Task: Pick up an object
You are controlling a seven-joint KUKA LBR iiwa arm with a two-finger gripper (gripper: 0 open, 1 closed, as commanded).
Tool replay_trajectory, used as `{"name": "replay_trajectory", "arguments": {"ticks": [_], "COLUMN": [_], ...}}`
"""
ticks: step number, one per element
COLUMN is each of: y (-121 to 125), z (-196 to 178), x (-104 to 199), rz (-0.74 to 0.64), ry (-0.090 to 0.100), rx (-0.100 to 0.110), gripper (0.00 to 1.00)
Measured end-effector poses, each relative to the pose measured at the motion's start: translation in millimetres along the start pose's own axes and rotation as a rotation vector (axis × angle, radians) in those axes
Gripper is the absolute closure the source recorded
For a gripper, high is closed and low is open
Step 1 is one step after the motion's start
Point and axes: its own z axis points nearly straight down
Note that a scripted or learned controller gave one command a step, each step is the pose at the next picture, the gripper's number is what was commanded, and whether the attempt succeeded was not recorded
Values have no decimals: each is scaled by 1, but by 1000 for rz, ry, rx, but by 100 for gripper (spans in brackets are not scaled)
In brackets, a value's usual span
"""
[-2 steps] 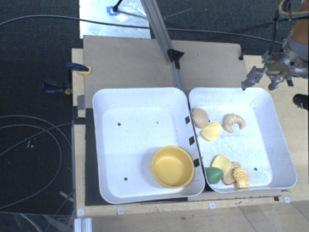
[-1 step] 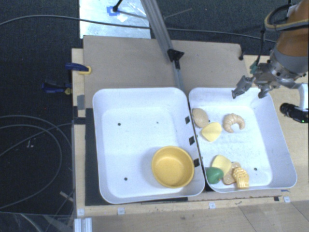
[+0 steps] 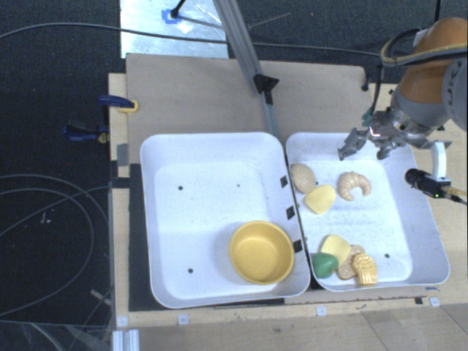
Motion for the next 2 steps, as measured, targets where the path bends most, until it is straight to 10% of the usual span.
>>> {"name": "replay_trajectory", "arguments": {"ticks": [1, 2], "y": [9, 11], "z": [52, 37], "x": [5, 5], "rz": [0, -2], "ry": [0, -2], "rx": [0, -8], "gripper": [0, 100]}}
